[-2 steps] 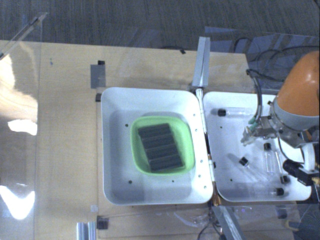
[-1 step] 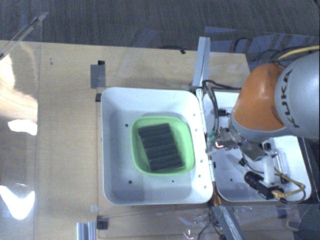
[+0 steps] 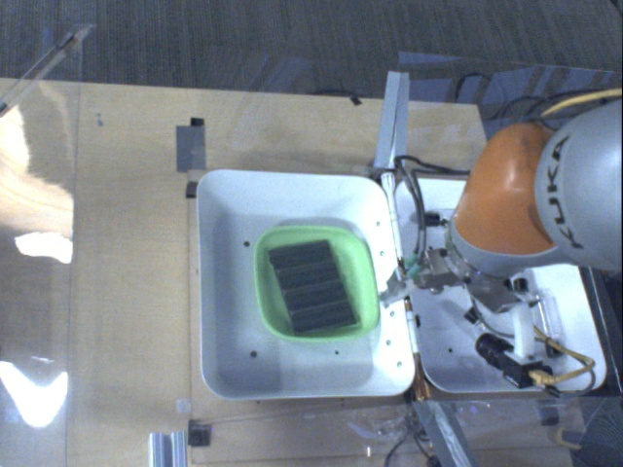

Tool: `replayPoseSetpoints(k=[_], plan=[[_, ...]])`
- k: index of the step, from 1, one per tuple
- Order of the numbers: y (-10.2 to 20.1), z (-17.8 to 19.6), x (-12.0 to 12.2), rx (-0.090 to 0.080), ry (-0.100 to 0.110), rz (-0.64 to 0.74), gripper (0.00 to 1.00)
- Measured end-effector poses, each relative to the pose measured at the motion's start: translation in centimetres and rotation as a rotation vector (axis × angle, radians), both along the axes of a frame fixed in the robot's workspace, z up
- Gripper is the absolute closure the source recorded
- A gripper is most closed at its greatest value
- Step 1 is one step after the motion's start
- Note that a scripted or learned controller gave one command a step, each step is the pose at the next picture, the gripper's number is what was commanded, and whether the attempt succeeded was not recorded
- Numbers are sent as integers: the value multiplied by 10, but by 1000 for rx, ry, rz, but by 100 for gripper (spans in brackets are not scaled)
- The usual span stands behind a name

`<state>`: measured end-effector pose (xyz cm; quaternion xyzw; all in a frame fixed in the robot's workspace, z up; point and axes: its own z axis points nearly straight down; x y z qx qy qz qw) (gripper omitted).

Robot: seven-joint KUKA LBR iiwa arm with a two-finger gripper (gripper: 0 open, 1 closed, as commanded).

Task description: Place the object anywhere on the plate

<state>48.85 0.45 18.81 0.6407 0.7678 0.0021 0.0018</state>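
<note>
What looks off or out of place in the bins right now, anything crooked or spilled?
Nothing is spilled or damaged. The dark ridged block lies on the green plate in the left bin, turned slightly askew to the plate's edges. The gripper sits over the divide between the bins.

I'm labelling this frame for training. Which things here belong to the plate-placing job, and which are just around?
Job:
dark ridged block, lying on the plate
green plate, in the left bin
gripper, over the divide between the bins

Around:
left bin
right bin
bench
</note>
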Motion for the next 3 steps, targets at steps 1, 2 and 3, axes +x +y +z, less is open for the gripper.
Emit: replayPoseSetpoints(k=[1, 2, 3], plan=[[-52, -3, 25, -1, -2, -10, 0], [-157, 56, 1, -3, -5, -36, 0], [-211, 115, 1, -5, -5, -44, 0]])
